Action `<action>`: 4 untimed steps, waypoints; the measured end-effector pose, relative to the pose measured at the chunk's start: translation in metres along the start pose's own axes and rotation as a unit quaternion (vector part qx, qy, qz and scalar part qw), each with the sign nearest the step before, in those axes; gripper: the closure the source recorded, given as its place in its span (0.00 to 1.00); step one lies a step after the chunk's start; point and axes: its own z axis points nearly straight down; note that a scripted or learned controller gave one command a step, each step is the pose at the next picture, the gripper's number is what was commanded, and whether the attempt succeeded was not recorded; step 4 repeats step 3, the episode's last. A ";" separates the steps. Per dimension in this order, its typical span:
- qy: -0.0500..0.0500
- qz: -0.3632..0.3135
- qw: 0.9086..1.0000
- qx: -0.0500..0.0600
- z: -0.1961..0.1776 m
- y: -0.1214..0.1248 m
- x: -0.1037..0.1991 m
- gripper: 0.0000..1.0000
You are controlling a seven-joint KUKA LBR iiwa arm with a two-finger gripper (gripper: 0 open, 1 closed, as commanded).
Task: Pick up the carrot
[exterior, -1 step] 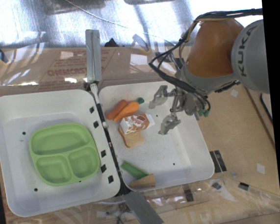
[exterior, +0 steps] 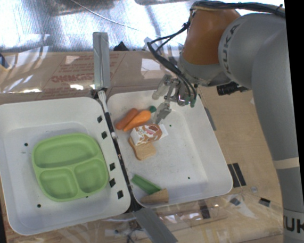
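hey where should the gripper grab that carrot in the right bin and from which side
Probably the carrot's thick middle, from above, fingers closing across its width. It lies flat on a slant near the bin's far left corner, its tip end close to the gripper, a snack packet just below.

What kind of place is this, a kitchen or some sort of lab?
Most likely a robotics lab bench, not a kitchen. A grey arm reaches over two white bins; toy-like food such as a carrot and a green divided plate sit inside, with cardboard and tape beneath.
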 end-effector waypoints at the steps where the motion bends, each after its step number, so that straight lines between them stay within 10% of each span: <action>1: -0.005 0.024 1.000 -0.001 0.064 0.031 0.014 0.00; 2: -0.004 0.019 1.000 -0.001 0.056 0.033 0.015 1.00; 3: -0.004 -0.044 0.999 -0.002 -0.019 0.096 0.052 1.00; 4: -0.004 -0.044 0.999 -0.002 -0.019 0.096 0.052 1.00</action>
